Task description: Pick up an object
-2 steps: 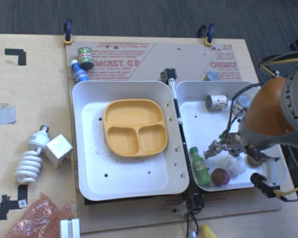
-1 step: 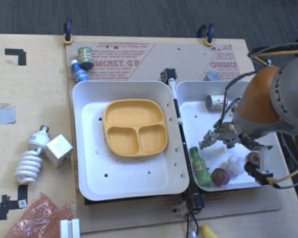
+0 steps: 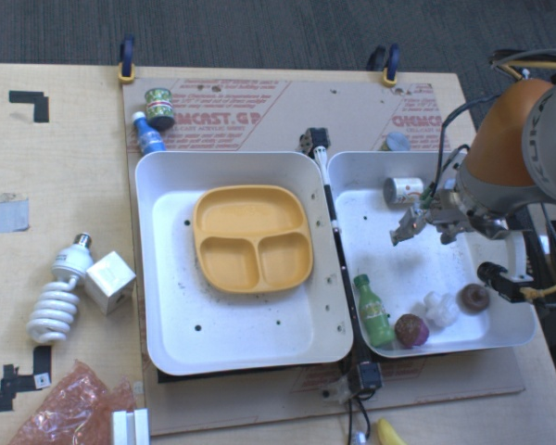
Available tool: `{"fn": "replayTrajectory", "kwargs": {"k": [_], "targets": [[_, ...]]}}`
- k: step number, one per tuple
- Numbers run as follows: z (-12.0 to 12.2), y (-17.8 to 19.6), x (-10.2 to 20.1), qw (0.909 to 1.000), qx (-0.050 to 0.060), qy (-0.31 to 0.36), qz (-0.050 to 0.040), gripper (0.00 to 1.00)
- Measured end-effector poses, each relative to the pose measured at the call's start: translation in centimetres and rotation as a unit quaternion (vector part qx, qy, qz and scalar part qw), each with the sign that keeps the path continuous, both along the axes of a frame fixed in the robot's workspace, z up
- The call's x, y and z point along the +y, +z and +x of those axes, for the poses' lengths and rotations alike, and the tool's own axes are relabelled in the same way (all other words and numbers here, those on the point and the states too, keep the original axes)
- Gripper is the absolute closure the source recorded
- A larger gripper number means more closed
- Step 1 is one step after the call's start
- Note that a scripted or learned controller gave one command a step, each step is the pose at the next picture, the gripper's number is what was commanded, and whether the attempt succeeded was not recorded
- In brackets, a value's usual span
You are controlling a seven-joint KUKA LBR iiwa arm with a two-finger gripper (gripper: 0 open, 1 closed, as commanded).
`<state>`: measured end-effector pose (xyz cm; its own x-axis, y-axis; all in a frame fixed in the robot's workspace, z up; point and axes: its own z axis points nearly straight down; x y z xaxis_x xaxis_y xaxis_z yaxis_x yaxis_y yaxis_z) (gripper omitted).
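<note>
My gripper [image 3: 426, 231] hangs over the middle of the right bin [image 3: 510, 334], open, with nothing between its fingers. A small white and silver cylinder [image 3: 403, 189] lies just up and left of it, near the bin's back wall. Along the front of the bin lie a green bottle [image 3: 372, 311], a dark red ball [image 3: 410, 330], a clear whitish lump [image 3: 438, 309] and a brown ring-shaped piece [image 3: 473, 297]. These all sit below the gripper in the view, apart from it.
The left bin [image 3: 157, 248] holds a yellow divided plate [image 3: 253, 238]. On the bench to the left lie a spiral light bulb [image 3: 57, 295], a white cube [image 3: 110, 280] and a red mesh bag [image 3: 69, 408]. A small green-topped can [image 3: 158, 107] stands behind the left bin.
</note>
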<state>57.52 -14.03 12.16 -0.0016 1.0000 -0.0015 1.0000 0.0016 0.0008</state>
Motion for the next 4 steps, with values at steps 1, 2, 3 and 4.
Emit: {"fn": "replayTrajectory", "kwargs": {"k": [1, 2, 3, 4], "targets": [[7.8, -3.3, -3.3, 0.9999, 0.014, -0.001, 0.0064, 0.0], [8.2, -3.1, -0.5, 1.0, 0.006, 0.0, 0.0017, 0.0], [8.0, -2.2, -0.6, 1.0, 0.01, 0.001, 0.0009, 1.0], [6.9, 9.5, -0.9, 1.0, 0.0, 0.0, -0.0001, 1.0]]}}
